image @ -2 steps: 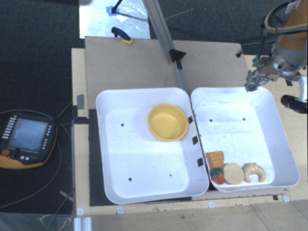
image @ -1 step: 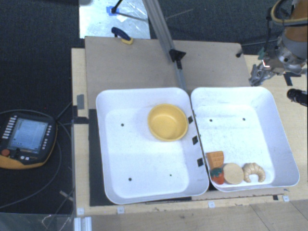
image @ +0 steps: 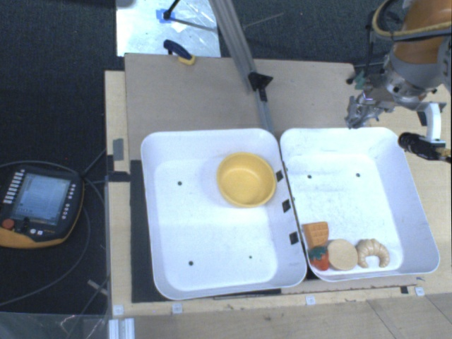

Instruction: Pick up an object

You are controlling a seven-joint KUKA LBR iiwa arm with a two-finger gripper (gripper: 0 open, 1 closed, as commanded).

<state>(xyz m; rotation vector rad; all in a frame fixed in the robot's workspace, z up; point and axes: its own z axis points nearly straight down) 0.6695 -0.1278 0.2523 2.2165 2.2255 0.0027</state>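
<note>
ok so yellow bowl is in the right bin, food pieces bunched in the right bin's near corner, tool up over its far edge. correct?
One thing is off: the yellow bowl sits in the left bin, not the right bin. The camera view shows it near that bin's far right side. The food pieces and the tool are as you say.

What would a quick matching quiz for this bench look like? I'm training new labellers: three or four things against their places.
Things:
1. bowl
2. croissant
3. gripper
4. pendant

Places:
A. floor, left of the bench
B. above the right bin's far rim
C. left bin, far part
D. right bin, near edge

Pairs: 1-C, 2-D, 3-B, 4-A
</note>
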